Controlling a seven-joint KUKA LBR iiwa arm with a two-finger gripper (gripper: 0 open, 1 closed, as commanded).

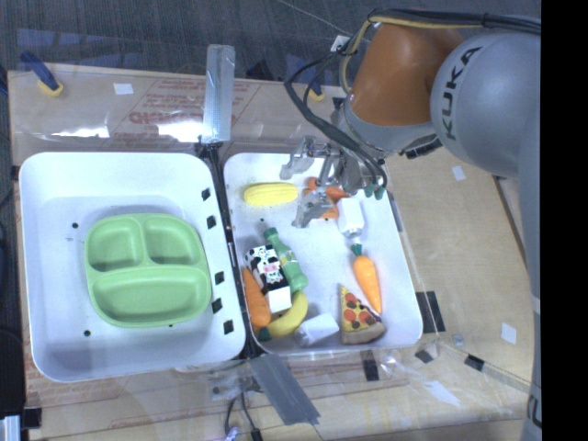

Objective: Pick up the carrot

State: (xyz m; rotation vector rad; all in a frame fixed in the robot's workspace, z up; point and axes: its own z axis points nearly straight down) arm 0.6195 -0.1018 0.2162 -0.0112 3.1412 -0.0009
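The approach is in hand: the gripper (pixel 320 191) hangs with jaws released over the right bin (pixel 404 274) toward its twelve o'clock rim, near the corn (pixel 269 193), while the carrot (pixel 367 280) lies well apart toward five o'clock beside the pizza slice (pixel 356 314), so the next move calls for travelling there and descending astride it.

Green tray (pixel 145 269) left bin; corn (pixel 270 193), pizza (pixel 356 314) right.

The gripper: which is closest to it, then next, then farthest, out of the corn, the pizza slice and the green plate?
From the gripper in the camera view:
1. Corn, just beside it in the right bin.
2. Pizza slice, at that bin's near edge.
3. Green plate, over in the left bin.
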